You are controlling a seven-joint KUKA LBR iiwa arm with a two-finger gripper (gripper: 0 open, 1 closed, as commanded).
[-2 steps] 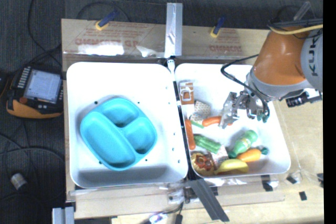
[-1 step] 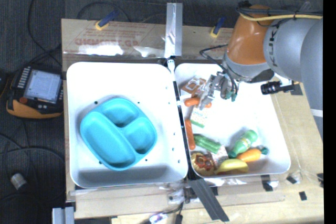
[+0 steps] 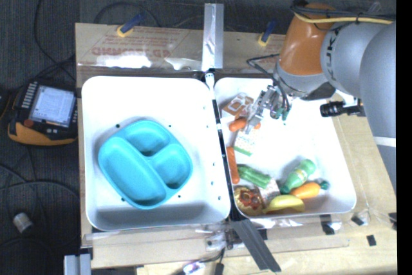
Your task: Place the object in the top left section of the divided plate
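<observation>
divided plate [image 3: 145, 163] sits far from the end effector [image 3: 275, 106]; i cannot tell its grip, crowded toys [image 3: 278, 187] risk a mis-grab.

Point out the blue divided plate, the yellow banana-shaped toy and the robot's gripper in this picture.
Blue divided plastic plate [image 3: 129, 172]: camera view, on the floor of its largest section.
Yellow banana-shaped toy [image 3: 286, 203]: camera view, on its middle.
Gripper [image 3: 269, 105]: camera view, at its tip over the right bin.

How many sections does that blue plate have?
3. The blue plate in the left bin has one large section along its lower left and two smaller ones, at the top and at the right.
</observation>
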